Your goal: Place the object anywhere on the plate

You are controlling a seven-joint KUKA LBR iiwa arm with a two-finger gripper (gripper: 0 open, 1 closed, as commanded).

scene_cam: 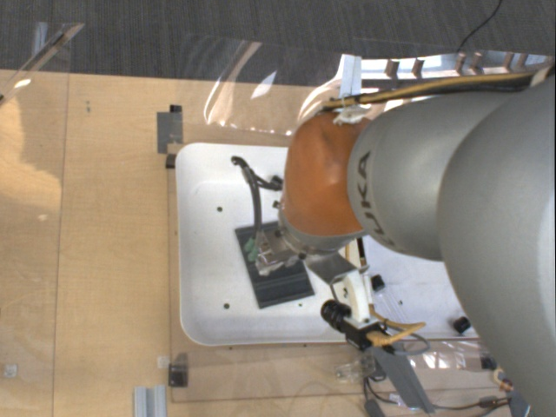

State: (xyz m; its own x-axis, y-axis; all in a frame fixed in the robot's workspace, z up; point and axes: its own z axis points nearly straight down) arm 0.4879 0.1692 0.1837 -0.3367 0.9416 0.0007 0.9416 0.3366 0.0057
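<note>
A dark grey rectangular plate lies flat in the left white bin, towards the bin's right side. My gripper hangs over the plate's upper half, under the orange wrist band. A small green object shows at the gripper's left edge, over the plate's upper left corner. Whether the gripper holds it or it rests on the plate is hidden by the gripper body. The arm covers the top right part of the plate.
The grey arm covers most of the right bin; two small black pieces lie there. A dark cable curves from the wrist over the left bin's upper middle. Wooden bench surrounds the bins.
</note>
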